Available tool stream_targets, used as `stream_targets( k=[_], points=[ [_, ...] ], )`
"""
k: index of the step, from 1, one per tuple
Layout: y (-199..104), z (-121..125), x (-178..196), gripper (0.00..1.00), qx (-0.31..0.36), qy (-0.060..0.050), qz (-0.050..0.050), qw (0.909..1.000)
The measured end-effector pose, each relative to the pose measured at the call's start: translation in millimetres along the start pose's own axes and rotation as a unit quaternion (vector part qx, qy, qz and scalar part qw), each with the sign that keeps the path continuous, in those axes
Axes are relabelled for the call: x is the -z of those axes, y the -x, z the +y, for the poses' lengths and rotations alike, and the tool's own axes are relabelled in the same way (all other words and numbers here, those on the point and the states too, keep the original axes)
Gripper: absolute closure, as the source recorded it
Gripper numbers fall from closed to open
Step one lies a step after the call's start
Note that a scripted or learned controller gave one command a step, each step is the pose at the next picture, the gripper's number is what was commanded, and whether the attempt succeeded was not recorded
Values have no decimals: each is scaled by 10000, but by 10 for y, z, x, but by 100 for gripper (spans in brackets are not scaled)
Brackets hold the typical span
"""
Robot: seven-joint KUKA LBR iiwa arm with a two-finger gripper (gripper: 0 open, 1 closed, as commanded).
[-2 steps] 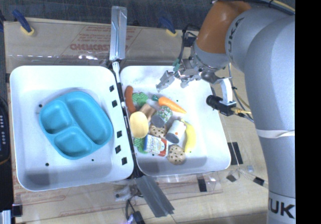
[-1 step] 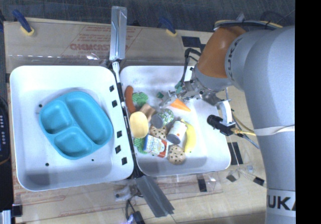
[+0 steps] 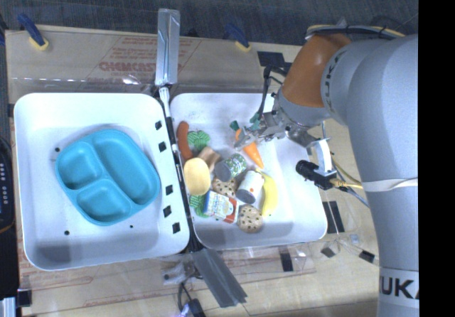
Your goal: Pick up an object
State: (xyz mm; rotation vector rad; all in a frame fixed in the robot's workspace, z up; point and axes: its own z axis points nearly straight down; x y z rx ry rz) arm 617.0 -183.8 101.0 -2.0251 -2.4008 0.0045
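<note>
Carrot (image 3: 252,154) looked to be the piece the arm had picked out: a small orange toy lying in the right bin (image 3: 302,227), toward its far right part, at the top of a heap of play food. The gripper (image 3: 257,131) hung just above the carrot's far end, close to a small teal bit (image 3: 234,125) near the bin's far wall. From where I stood I could not tell how the claw was set, nor whether anything sat in it; the wrist hid that.

The heap ran down the bin's middle toward its near edge. A red sausage (image 3: 183,139) lay along the left wall, with a green leafy piece (image 3: 199,141) just beside it and a pale yellow lemon (image 3: 197,175) below. A banana (image 3: 269,195) curved along the heap's right side, touching a small white cup (image 3: 249,185). Two cookies (image 3: 249,218) sat nearest the near edge, by a printed carton (image 3: 217,204). The left bin (image 3: 28,166) held a blue divided plate (image 3: 106,175).

To do this well, I judged the claw should come straight down across the carrot's narrow width, not its length, and low enough to catch the body. The risk seemed to be nudging it into the cup, or pinching a neighbour along with it. A slow lift would have shown whether the hold was real.
</note>
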Motion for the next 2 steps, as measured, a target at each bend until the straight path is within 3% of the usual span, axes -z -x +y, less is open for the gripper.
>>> stream_targets(
  k=[1,2],
  points=[
    [-515,113,686,100,-706,15,2,9975],
    [-967,304,905,100,-237,10,5,9997]
  ],
)
